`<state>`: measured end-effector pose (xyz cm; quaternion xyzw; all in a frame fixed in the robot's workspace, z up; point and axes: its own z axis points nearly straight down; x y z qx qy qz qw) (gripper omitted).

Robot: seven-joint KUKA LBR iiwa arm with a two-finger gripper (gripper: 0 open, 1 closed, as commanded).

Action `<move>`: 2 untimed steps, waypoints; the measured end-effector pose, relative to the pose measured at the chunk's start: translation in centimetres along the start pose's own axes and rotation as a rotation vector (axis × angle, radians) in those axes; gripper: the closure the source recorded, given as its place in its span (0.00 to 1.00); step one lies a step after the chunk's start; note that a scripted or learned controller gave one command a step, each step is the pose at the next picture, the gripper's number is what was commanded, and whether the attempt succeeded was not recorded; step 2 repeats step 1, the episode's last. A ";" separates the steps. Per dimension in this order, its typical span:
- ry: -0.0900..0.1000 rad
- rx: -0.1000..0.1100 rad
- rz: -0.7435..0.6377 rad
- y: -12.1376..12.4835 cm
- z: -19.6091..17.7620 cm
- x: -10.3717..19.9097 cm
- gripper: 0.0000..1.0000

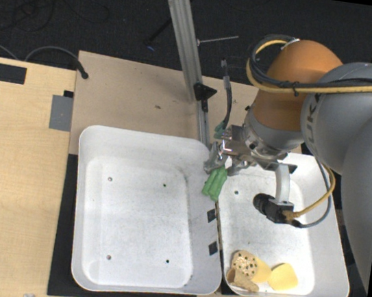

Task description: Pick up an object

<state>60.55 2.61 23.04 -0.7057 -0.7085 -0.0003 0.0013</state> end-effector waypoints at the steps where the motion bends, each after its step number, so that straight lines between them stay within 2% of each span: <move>1: -0.001 -0.001 0.001 1.8 -0.9 4.6 1.00; 2: -0.001 -0.001 0.001 1.8 -0.9 4.6 1.00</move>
